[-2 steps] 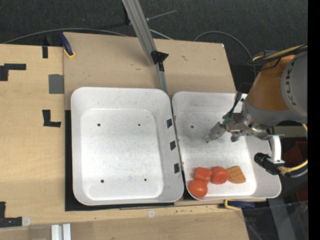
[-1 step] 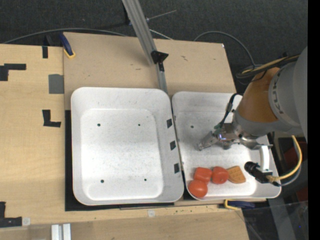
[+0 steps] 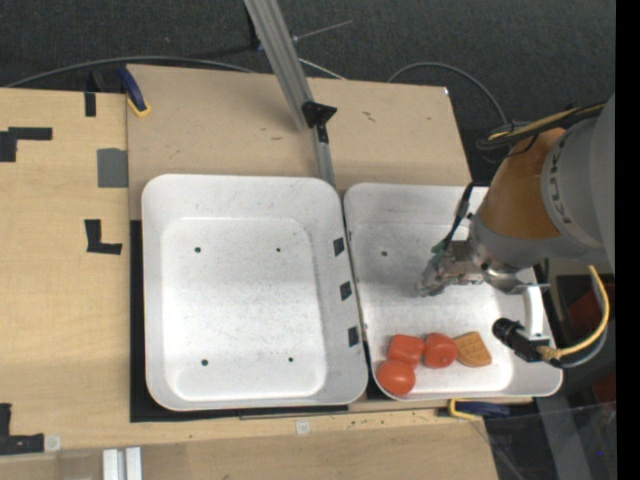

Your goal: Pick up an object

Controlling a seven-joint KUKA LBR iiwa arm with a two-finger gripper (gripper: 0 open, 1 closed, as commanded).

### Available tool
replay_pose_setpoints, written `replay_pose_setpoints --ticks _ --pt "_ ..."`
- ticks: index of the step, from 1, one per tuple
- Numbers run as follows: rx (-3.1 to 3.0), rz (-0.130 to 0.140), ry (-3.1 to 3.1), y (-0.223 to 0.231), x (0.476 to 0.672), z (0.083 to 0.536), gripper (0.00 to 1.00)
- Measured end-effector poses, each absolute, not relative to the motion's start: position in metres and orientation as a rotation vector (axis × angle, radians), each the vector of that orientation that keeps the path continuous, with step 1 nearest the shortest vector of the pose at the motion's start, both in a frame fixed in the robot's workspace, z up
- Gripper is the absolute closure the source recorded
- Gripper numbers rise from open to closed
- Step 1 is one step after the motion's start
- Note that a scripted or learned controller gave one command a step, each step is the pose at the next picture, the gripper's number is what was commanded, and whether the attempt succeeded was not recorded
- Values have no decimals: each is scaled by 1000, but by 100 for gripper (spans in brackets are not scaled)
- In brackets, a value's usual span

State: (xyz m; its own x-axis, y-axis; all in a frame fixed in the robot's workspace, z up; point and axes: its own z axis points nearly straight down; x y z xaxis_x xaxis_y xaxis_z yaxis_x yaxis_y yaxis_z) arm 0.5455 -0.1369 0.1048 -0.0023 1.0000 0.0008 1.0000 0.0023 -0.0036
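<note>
Whether the gripper (image 3: 432, 280) is spread or pressed together I cannot tell; it sits low over the bare floor of the right bin (image 3: 400, 228). Apart from it, along that bin's near edge, lie 3 red pieces (image 3: 415, 356) touching each other and an orange piece (image 3: 473, 349) just beside them.

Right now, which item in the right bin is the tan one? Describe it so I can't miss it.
Look in the right bin, along its near edge, where a row of small items lies. The tan piece is at the row's right end, next to the red pieces.
</note>
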Motion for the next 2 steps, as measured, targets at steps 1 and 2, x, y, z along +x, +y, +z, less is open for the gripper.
replay_pose_setpoints --ticks 1,2 --pt "-2222 -2 -2224 -136 542 148 100" --pt "-2222 -2 -2225 -140 547 191 100"
